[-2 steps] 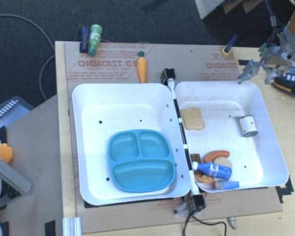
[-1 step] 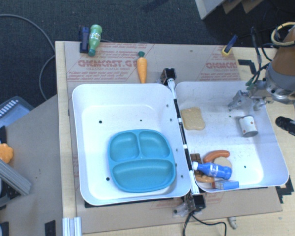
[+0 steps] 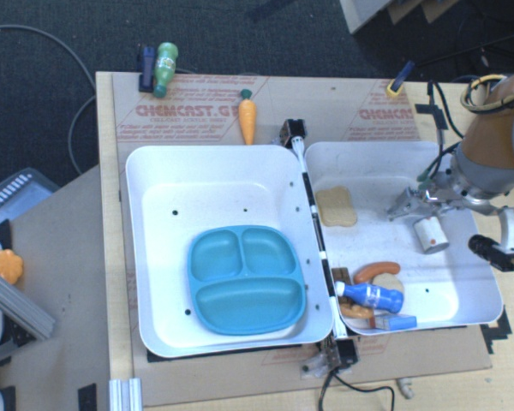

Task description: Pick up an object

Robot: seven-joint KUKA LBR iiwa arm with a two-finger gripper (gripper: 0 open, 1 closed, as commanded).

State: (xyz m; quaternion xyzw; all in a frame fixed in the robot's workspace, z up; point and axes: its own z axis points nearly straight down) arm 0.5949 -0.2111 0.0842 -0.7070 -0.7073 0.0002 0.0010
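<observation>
1. Gripper [image 3: 428, 229] sits over the right bin [image 3: 463, 311], near its right edge & toward the back; we see a grey-white cylinder-like end pointing down at the bin floor. We can't tell how its grip stands.
2. Arm [image 3: 488, 144], w/ orange band, comes in from the right just above it.
3. Nothing we can make out is between the gripper's tips.
4. Bread slice [image 3: 337, 206] lies flat in the right bin by its left wall, well apart from the gripper.
5. At the right bin's front-left corner we see a pile: sausage [image 3: 376, 271] on top, blue bottle [image 3: 373, 297] lying on its side just in front of it, touching other small bits we can't name.
6. Left bin [image 3: 154, 229] holds a blue divided plate [image 3: 247, 278], 3 compartments, toward the front-centre.
7. On the bench behind the left bin: carrot [image 3: 248, 119] near the back edge centre; green bottle [image 3: 164, 67] at the back-left corner.
</observation>
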